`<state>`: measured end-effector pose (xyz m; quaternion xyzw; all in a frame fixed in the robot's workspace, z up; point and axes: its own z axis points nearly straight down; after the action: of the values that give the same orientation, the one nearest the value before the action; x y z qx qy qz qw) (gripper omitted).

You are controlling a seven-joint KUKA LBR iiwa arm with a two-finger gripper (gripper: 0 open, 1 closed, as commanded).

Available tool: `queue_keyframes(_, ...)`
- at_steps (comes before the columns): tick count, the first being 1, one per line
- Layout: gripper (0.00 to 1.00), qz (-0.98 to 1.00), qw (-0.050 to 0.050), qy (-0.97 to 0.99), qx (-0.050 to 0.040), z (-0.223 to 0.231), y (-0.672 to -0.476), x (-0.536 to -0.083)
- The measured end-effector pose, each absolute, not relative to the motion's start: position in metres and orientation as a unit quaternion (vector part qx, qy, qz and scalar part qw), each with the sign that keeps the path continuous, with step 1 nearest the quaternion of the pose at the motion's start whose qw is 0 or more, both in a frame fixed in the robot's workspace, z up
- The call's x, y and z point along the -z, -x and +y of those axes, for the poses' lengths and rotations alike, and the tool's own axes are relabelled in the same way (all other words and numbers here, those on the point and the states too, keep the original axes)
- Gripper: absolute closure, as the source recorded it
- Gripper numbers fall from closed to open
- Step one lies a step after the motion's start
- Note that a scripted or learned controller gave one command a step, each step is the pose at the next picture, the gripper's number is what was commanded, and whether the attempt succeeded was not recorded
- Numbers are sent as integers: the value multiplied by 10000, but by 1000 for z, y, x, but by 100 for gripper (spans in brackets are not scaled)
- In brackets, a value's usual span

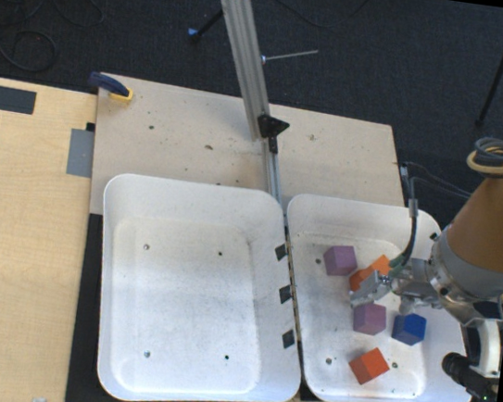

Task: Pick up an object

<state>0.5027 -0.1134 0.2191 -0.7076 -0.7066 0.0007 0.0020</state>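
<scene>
The fingers (pixel 377 289) hover between 2 purple cubes (right bin (pixel 324 217)).

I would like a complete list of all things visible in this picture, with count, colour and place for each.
purple cubes: 2, purple, right bin, one upper left, one centre.
orange cubes: 2, orange, right bin, one near the front, one at the gripper.
blue cube: 1, blue, right bin, right of centre.
bins: 2, white, side by side on the bench; the right bin holds all the cubes.
aluminium bar: 1, silver, slanting behind the bins.
clamp: 1, blue and yellow, bench's far left corner.
gripper: 1, grey, over the right bin.
arm: 1, grey and orange, right.
</scene>
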Motion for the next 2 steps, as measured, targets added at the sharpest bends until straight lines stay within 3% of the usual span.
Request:
queue_keyframes(1,0,-7059,13,7083,-5,-114,-503,-219)
queue_keyframes(2,0,-7069,44,7073,-28,-114,-501,-155)
